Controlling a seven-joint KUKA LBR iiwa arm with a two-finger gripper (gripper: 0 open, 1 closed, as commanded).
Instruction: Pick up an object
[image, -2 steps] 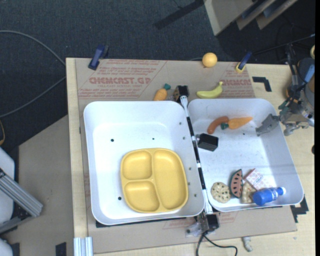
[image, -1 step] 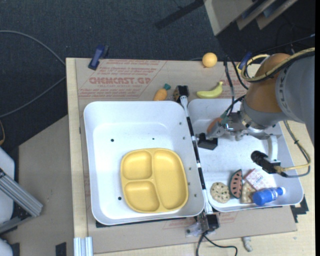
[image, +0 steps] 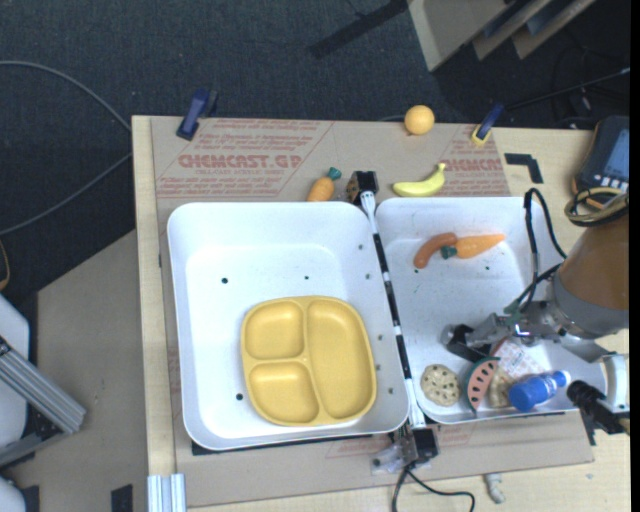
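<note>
In the right bin (image: 405, 225) lie an orange carrot (image: 482, 243) and a reddish sausage (image: 433, 249) near the far wall. A round cookie (image: 438, 383), a pink ribbed slice (image: 483, 385), a blue bottle (image: 535, 390) and a white printed packet (image: 516, 357) lie along the near wall. My gripper (image: 466, 341) reaches in from the right, low over the bin floor. It is just above the cookie and left of the packet, and I see nothing held in it.
The left bin (image: 200, 250) holds a yellow divided plate (image: 308, 358). Behind the bins, on the cardboard, lie a banana (image: 420, 183), an orange ball (image: 419, 120) and a small carrot toy (image: 322, 188). Cables (image: 535, 225) hang over the right bin's far corner.
</note>
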